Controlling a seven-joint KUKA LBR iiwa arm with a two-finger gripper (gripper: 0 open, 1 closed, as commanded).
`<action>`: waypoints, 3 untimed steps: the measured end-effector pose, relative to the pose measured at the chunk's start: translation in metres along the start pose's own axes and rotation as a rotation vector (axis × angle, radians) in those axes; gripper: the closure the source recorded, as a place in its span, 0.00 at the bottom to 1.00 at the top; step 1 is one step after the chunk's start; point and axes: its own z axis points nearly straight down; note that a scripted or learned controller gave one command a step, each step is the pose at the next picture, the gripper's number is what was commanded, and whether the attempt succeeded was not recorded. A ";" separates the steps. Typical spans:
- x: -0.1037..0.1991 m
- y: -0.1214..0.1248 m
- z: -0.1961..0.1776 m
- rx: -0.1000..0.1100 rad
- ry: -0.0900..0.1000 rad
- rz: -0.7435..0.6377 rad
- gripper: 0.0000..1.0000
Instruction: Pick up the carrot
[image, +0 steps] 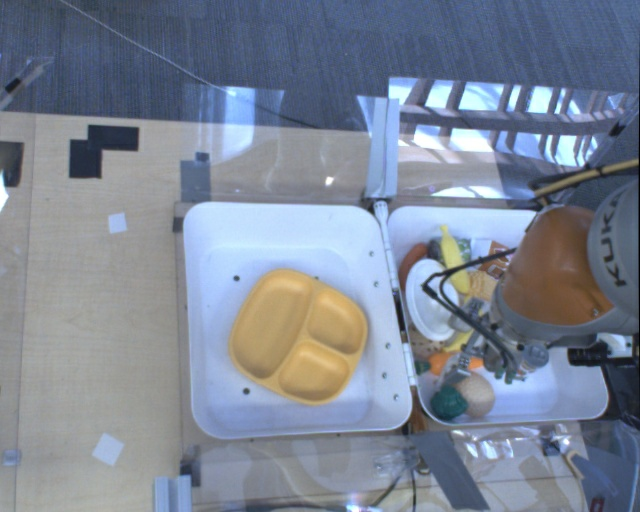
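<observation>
The carrot (480, 355) lies in the right bin (585, 400), near its front edge — a small orange piece among clutter. The claw (492, 358) hangs directly over it, just touching or nearly so; whether it is parted or closed, I cannot tell.

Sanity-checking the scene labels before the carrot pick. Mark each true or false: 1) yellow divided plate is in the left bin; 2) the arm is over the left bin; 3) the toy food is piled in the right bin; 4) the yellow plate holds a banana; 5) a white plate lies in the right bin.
1) True: the yellow divided plate lies in the left bin.
2) False: the arm is over the right bin.
3) True.
4) False: its compartments are bare.
5) True: the white plate lies there.
</observation>
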 end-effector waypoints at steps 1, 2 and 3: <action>0.001 0.002 0.001 -0.002 0.002 0.082 0.00; 0.001 0.002 0.001 -0.002 0.002 0.097 0.00; -0.007 0.001 -0.015 -0.004 -0.023 0.096 1.00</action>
